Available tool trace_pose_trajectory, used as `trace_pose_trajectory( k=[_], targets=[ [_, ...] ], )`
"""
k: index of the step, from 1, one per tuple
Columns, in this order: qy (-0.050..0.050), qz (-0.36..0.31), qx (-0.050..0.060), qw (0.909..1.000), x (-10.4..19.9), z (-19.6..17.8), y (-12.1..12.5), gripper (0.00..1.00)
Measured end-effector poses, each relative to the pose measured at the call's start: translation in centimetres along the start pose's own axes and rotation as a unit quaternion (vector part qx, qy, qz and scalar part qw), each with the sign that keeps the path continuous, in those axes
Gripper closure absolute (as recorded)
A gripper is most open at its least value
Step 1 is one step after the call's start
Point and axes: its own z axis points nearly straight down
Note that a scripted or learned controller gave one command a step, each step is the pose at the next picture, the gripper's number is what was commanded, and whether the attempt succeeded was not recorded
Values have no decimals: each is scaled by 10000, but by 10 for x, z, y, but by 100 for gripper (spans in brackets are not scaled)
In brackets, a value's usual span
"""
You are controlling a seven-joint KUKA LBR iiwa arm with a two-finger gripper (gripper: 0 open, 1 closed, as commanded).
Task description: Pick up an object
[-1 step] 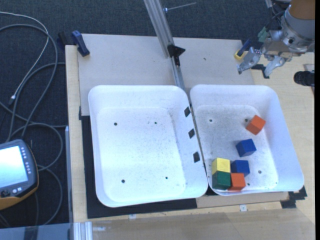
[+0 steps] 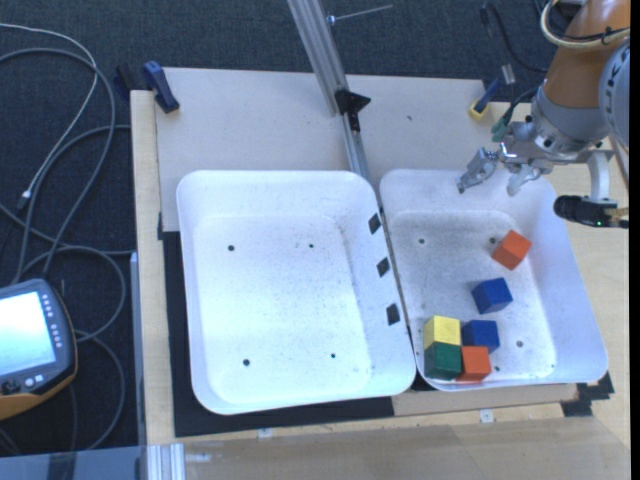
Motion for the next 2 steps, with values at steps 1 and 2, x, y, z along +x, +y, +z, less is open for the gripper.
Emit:
trace_pose_trajectory(
  k=[1, 2],
  targets=[
    [3, 16, 7, 10000, -42, 70, -43, 0],
    [10, 6, -13, 10000, -38, 66, -112, 0]
  ],
)
